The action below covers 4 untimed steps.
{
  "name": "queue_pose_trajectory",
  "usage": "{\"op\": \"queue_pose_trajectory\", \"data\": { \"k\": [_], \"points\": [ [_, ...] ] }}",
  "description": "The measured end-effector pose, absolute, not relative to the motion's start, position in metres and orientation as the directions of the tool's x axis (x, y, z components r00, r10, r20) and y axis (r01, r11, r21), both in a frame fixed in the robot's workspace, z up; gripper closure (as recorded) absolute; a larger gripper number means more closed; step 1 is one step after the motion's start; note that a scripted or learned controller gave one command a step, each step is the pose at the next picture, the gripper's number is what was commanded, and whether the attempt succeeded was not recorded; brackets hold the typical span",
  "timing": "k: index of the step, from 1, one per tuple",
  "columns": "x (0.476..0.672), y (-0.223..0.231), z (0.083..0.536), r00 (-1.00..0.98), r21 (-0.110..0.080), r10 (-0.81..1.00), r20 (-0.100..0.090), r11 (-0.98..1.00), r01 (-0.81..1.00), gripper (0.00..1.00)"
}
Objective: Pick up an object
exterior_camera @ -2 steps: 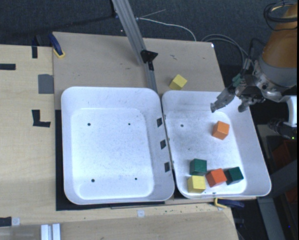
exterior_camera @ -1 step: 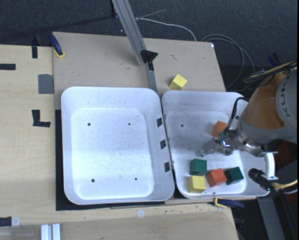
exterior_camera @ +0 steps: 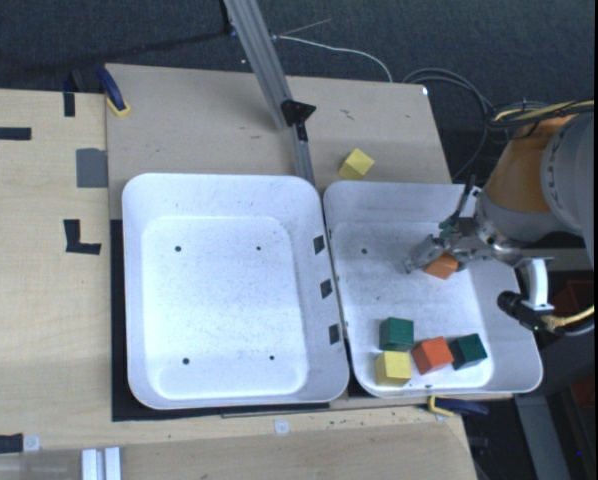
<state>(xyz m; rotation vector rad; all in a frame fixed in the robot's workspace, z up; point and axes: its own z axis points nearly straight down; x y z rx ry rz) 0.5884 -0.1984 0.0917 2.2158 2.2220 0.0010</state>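
One orange block [exterior_camera: 442,266] is seen at the gripper [exterior_camera: 437,259], over the right bin [exterior_camera: 364,218].
Whether it is pinched cannot be told; four blocks [exterior_camera: 424,349] are left clustered at the near edge, likely later targets.

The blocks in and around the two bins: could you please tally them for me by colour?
Yellow: 2, one on the bench behind the bins, one in the right bin.
Green: 2, a lighter one and a darker one.
Orange: 2, one in the cluster, one at the gripper, the orange block.
Total: 6.
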Motion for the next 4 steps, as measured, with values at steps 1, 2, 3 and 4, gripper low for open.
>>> {"op": "queue_pose_trajectory", "data": {
  "k": [1,2,3,4],
  "points": [
    [0.589,-0.209,0.092,-0.001,-0.001,1.000,0.000,0.001,1.000,0.00],
    [0.589,-0.208,0.101,-0.003,-0.003,1.000,0.001,0.003,1.000,1.00],
    [0.618,-0.118,0.167,-0.010,0.005,1.000,0.002,0.010,1.000,1.00],
    [0.590,-0.067,0.193,-0.007,-0.002,1.000,0.003,0.007,1.000,1.00]
  ]
}}
